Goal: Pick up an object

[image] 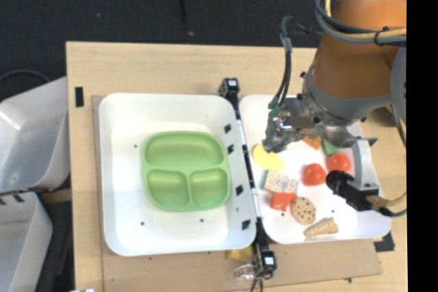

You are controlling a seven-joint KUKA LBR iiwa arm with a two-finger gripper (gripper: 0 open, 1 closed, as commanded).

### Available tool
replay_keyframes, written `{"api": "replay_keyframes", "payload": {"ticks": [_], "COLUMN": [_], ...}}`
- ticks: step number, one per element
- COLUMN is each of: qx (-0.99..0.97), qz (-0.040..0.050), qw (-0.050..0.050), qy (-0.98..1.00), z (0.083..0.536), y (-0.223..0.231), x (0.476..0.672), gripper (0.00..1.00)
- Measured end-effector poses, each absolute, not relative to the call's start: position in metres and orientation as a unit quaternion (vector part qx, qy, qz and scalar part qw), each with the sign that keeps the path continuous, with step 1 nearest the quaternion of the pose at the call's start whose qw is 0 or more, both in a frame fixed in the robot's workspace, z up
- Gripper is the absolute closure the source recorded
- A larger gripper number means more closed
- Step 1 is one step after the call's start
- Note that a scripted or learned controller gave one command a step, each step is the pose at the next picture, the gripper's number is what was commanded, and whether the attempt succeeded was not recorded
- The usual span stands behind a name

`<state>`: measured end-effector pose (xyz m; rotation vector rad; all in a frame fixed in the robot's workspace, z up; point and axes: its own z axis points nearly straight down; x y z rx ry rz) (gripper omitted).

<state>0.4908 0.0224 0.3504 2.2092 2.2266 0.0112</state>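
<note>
In the right bin [356, 228] lie small food toys: a yellow piece [268, 159] at its left side, a checkered block [280, 182], an orange cube [280, 201], a cookie [302, 210], a wedge [320, 228] and two red tomatoes [314, 174]. The gripper [276, 140] hangs just above the yellow piece; its state cannot be told. The left bin [123, 215] holds a green tray [185, 170].

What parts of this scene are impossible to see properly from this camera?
- Gripper: its fingertips blur into dark metal, so open or shut is unclear.
- Right bin: its upper half is covered by the arm.
- Orange piece: mostly tucked under the wrist, so its shape is unknown.
- Small toy foods such as the cookie: too small for detail.
</note>
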Motion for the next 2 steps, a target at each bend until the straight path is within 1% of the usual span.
{"api": "replay_keyframes", "payload": {"ticks": [1,2], "qx": [0.704,0.704], "qz": [0.0037,-0.0002], "qw": [0.002,0.002], "qy": [0.71,0.711], "z": [0.4171,0.4237], "y": [0.0665,0.0627], "x": [0.4904,0.4908], "gripper": [1.0,1.0]}}
